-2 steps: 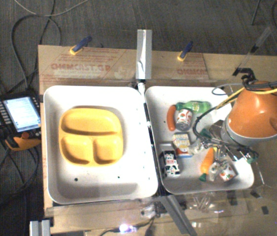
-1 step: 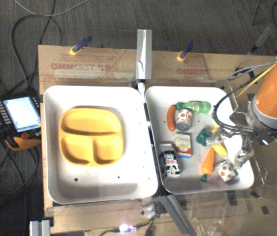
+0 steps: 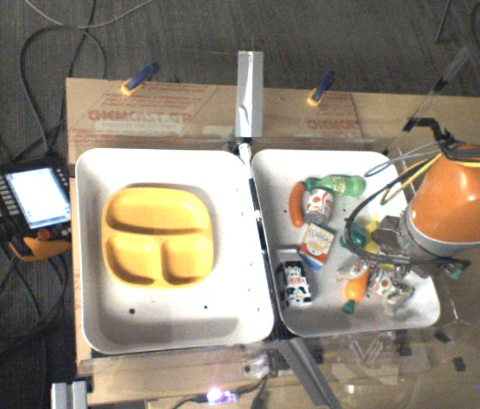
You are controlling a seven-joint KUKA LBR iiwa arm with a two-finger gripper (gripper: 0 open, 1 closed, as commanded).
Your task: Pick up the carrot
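I have the gripper (image 3: 374, 271) low in the right bin (image 3: 342, 162), right by the carrot (image 3: 355, 289) at the near side. Can't tell its opening. Looks like the grasp step; next I'd need closure around the carrot, then lift.

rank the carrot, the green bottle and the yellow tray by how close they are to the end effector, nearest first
1. carrot, right under the end effector, right bin.
2. green bottle, back of the right bin.
3. yellow tray, left bin.
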